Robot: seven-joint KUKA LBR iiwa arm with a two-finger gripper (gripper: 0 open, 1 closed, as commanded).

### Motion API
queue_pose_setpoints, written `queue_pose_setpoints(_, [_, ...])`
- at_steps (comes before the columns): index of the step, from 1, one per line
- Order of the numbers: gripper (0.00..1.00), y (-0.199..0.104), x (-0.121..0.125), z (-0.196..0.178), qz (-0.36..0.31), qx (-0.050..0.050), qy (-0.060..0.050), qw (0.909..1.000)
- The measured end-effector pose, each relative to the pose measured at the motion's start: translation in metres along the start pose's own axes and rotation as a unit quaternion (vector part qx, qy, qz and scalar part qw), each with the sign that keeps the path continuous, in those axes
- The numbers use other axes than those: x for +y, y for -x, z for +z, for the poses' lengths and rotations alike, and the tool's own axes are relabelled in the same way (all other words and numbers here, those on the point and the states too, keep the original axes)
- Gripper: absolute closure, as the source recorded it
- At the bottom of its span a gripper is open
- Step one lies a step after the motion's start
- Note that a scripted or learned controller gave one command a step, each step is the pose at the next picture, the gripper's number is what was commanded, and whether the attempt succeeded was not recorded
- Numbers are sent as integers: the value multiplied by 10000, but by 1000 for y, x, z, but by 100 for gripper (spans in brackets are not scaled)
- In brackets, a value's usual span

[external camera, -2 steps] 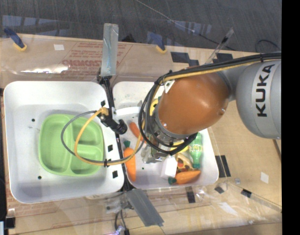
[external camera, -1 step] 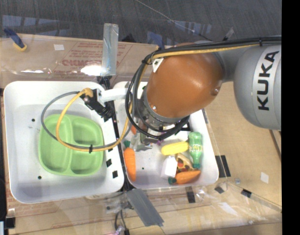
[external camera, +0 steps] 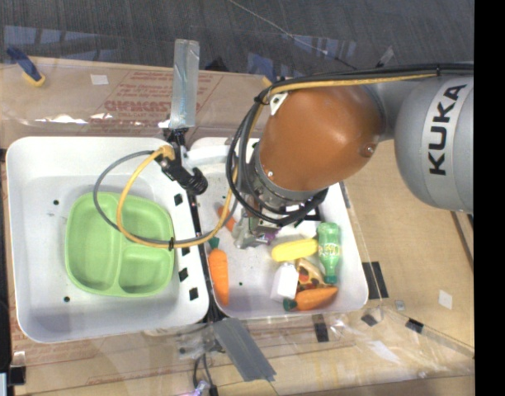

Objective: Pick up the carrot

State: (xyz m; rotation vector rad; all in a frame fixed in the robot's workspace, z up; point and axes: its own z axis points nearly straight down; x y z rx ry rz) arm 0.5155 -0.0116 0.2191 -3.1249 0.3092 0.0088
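Carrot [external camera: 219,275]: lying along right bin's [external camera: 356,280] left wall.
End effector [external camera: 251,236]: low over right bin, beside carrot; grip state impossible to tell.
Green plate [external camera: 119,244]: in left bin [external camera: 30,221].

Probably robotics lab: KUKA arm [external camera: 376,139], taped bins [external camera: 30,221], cardboard [external camera: 137,89].

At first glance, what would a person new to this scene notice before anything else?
The big grey arm with its orange band dominates, reaching in from the right and hanging over the right bin. Next comes the bright green divided plate lying in the left bin. Then the orange carrot along the right bin's left wall, apart from the cluster of toy foods.
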Motion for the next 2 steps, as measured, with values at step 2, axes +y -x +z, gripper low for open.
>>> queue_pose_setpoints(2, [100, -23, 93, -90, 41, 86, -9, 10000])
